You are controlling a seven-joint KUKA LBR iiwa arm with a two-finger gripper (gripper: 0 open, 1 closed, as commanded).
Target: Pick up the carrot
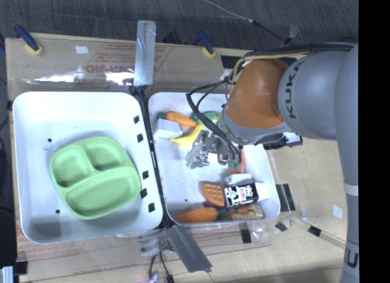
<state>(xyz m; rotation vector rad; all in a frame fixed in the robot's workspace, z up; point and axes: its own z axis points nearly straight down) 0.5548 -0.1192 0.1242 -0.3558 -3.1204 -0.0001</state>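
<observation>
We read "KUKA" on the grey arm (304, 96); its jaws (207, 153), grip unclear, hang mid-bin above bare floor, the orange tapered carrot (197, 215) lying against the right white bin (268, 160)'s near edge.

The grey KUKA arm (317, 93) reaches in from the right, its orange band (259, 93) sitting just above the wrist, and the metallic two-finger gripper (207, 151) points down and leftward, hanging low, with its finger state too cluttered to make out.
</observation>
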